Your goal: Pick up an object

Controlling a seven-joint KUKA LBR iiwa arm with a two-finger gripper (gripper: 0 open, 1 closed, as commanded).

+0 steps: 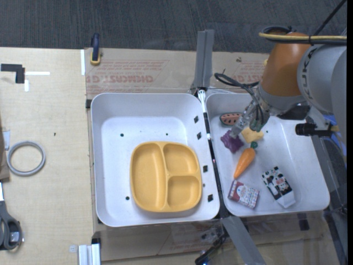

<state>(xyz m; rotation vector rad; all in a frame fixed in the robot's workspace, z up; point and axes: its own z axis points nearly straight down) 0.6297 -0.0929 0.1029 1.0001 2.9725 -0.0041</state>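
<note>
Low over the right bin (309, 148) – arm bent down, fingers (249, 127) clamping a yellow toy (253, 135).

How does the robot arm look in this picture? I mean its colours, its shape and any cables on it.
The arm is thick and rounded, with a pale grey shell and a glossy orange band above the wrist. Black cables loop beside the wrist. The pincer is small, of dull grey metal. A black knob protrudes under the grey shell.
</note>
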